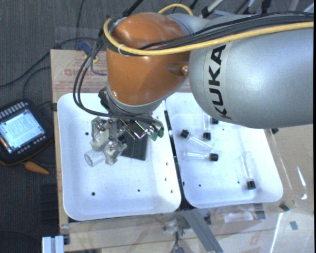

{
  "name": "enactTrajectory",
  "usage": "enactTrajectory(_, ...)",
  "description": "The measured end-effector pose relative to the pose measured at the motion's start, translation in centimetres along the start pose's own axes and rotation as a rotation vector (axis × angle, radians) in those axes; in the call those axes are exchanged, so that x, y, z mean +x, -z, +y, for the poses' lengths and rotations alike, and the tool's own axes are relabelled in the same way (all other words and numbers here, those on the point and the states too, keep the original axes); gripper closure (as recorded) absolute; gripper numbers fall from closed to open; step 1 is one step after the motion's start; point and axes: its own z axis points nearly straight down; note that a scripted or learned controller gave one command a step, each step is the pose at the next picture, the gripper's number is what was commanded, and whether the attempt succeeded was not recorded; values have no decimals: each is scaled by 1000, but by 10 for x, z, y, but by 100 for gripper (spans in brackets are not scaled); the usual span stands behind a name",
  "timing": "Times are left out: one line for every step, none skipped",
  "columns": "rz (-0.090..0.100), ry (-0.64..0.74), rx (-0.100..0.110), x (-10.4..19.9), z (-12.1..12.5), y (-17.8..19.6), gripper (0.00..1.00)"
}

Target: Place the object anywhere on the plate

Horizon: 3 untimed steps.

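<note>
My gripper (106, 151) hangs low over the middle of the left white bin (79, 194), under the orange wrist band. A short clear vial (93, 157) pokes out to the lower left between its metal fingers (98, 135), lying roughly level just above the bin floor. The gripper is shut on this vial. The arm covers the bin's far right part.
The right white bin (268, 191) holds several clear vials with black caps, such as one at the middle (200, 154) and one near the right side (246, 167). A hand-held control pendant (17, 130) lies on the floor left of the bench.
</note>
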Motion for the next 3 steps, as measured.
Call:
enactTrajectory(0, 1, -1, 0, 0, 0, 0)
enactTrajectory(-4, 0, -3, -1, 1, 10, 100)
enactTrajectory(-2, -10, 1, -23, -20, 72, 100)
